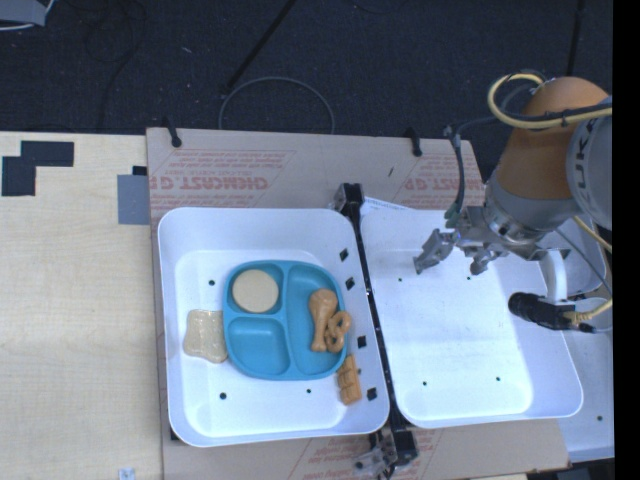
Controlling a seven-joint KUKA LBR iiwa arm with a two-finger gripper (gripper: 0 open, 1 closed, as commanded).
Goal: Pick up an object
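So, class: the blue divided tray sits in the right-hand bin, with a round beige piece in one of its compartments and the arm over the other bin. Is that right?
Not quite. The camera view shows the blue divided tray in the left-hand bin, not the right. The rest holds: a round beige piece lies in one of its compartments, and the arm's gripper is over the other bin.

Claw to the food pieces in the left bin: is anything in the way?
The claw hangs over the right bin. The tan pieces lie on the blue tray in the left bin. Between them stands the bins' shared rim with its black divider; nothing else.
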